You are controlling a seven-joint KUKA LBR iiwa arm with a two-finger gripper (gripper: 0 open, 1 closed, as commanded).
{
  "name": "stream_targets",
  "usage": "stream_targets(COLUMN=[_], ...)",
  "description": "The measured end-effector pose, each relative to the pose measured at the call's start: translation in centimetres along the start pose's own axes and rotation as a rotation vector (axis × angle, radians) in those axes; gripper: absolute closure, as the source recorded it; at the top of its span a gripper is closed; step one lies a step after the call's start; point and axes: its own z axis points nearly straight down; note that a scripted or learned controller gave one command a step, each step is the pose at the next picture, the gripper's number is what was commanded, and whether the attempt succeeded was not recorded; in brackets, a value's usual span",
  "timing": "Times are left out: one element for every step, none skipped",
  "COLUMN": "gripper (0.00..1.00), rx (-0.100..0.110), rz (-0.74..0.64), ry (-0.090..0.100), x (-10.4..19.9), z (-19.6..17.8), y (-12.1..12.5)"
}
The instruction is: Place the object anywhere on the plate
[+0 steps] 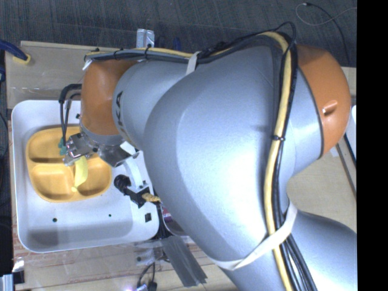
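Note:
A yellow divided plate lies in the left white bin. My gripper hangs over the plate's right side, reaching in from the right. A pale yellow object shows just below the fingertips, over the plate's lower right compartment. Whether it is between the fingers or resting on the plate I cannot tell. A small green bit shows beside the gripper's left edge.
The grey arm with its orange band covers the right bin and most of the view. A black fitting sits at the left bin's right wall. Bare white bin floor lies below the plate.

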Motion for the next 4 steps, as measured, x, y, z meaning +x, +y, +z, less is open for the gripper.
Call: stream_targets(gripper=[1.0,1.0,1.0,1.0], rx=[0.027,0.031,0.033,0.028], rz=[0.218,0.361,0.598,1.073], ry=[-0.002,-0.004,-0.008,-0.013], x=[-2.1,1.9,3.4,0.6], z=[-16.5,-21.3,-5.3,-7.0], y=[1.9,-4.3,-0.4,1.4])
